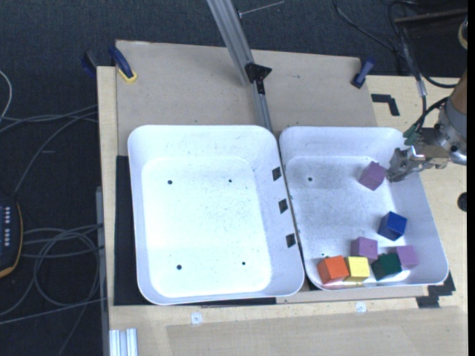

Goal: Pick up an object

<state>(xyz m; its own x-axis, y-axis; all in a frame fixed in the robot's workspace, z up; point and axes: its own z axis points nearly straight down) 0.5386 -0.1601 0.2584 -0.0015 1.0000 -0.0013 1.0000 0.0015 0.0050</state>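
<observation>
The right bin [326, 199] holds several small blocks. A purple block [372, 175] sits tilted near the bin's upper right, and my gripper [401, 166] is right beside it on its right, touching or nearly touching it. Whether the block is in the gripper's grasp cannot be made out. A blue cube [392, 225] lies lower down. Along the bin's front edge are an orange block [334, 268], a yellow block [358, 268], a green block [386, 265] and two more purple blocks [364, 247] [406, 256].
The left bin [200, 213] stands next to the right one, with small clips along the shared rim. A slanted metal pole [237, 43] rises behind the bins. Blue clamps [123, 65] [363, 73] hold the board's back corners. Cables lie on the floor at left.
</observation>
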